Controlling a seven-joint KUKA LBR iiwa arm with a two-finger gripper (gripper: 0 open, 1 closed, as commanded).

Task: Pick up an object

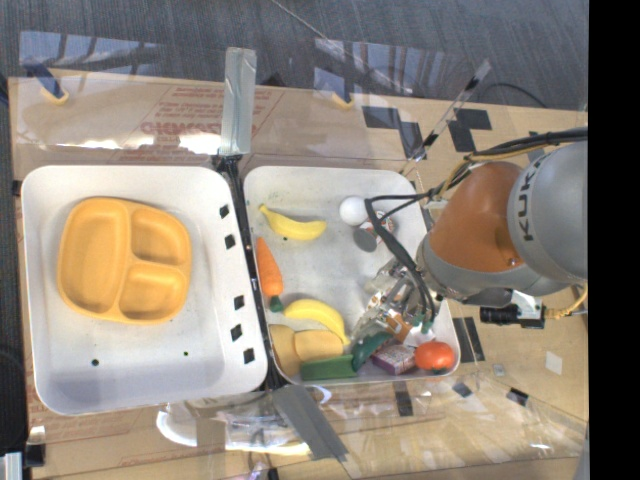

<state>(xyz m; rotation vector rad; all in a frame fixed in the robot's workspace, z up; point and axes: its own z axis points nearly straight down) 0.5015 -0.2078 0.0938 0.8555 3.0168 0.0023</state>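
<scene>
We find the gripper low over the near right corner of the right bin; whether it holds anything, we cannot tell. Nearest items: green vegetable lying crosswise toward the left, purple box beneath, tomato just right. Farther left, a banana, long axis crosswise.

Bananas, carrot, tomato lie in right bin.

- Faint red printing on the cardboard sheet behind the bins, too blurred to read.
- No other text, brand or number is legible.
</scene>
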